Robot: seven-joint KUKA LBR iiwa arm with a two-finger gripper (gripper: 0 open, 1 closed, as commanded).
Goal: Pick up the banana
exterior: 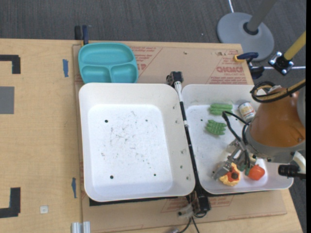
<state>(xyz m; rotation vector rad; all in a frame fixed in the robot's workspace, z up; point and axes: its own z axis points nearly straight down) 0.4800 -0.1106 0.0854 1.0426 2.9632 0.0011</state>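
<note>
Yellow banana (228, 177) sits right under the hand (232, 165), touching it | hand's open, fingers splayed over it | red tomato (256, 173) just beside, right bin (204, 130)
</note>
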